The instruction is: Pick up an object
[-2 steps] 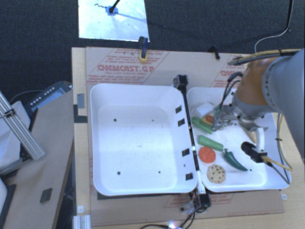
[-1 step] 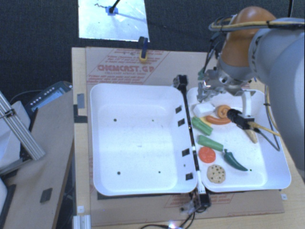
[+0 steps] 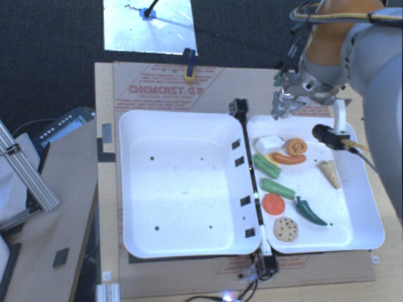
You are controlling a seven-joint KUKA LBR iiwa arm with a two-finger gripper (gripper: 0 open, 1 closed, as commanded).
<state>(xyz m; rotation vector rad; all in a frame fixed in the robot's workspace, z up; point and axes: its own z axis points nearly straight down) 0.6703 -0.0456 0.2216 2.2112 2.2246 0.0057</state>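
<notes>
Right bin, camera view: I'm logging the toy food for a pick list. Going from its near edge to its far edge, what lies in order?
Round speckled cookie → dark green chilli pepper → flat red tomato slice → red sausage → white block.

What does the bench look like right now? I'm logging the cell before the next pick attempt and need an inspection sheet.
Surface: two white bins side by side; left bin holds no items, right bin holds all of them.
Job's things: white block, orange ring, sausage, cone, two green sticks, red disc, green pepper, cookie.
Clutter: yellow-and-blue clip behind the bins.
Gripper: gripper above the right bin's far edge, nothing seen between its fingers.
Cables: bundle along the arm; wires at the front edge.
Surroundings: cardboard underlay, metal plate behind.
</notes>
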